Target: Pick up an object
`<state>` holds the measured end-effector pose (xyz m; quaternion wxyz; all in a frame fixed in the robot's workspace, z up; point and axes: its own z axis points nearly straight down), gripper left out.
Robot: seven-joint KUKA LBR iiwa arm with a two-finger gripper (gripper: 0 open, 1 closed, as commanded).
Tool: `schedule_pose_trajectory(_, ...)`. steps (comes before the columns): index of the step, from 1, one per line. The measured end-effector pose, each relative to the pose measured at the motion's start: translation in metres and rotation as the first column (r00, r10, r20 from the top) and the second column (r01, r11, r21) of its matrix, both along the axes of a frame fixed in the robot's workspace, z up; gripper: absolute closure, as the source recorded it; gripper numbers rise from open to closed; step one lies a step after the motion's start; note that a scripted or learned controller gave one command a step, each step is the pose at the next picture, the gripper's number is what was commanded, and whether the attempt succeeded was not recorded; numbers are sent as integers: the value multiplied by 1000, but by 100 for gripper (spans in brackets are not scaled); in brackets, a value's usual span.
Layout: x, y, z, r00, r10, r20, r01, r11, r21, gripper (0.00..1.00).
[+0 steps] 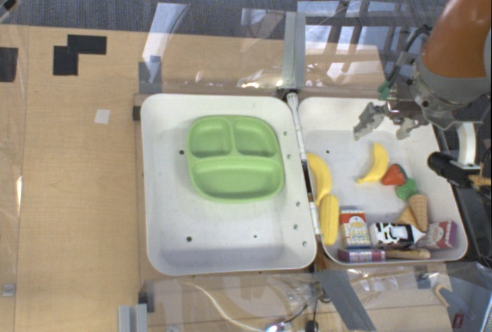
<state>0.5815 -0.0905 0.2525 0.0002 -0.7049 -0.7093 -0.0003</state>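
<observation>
My gripper point(387, 124) hangs open over the back of the right bin point(338, 123), with nothing between its fingers. Just below it lies a small yellow banana point(375, 164), apart from the fingertips. A red strawberry point(394, 174) with a green leafy piece point(407, 188) sits right of that banana. A second banana point(319, 173) and a corn cob point(329, 217) lie along the bin's left wall. An ice cream cone point(419, 209), a red-and-white carton point(354, 229), a cow-patterned carton point(392, 234), a pink carton point(440, 234) and a purple marker point(361, 254) crowd the front.
The left bin point(165, 192) holds a green divided plate point(234, 157). A metal divider point(301, 161) separates the two bins. Clear plastic walls point(338, 38) stand behind the bins. The arm's orange band point(461, 23) looms at the upper right.
</observation>
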Motion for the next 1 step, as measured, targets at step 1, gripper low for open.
schedule_pose_trajectory(1, -22, 26, -71, 1000, -28, -1, 28, 1000, 0, 0)
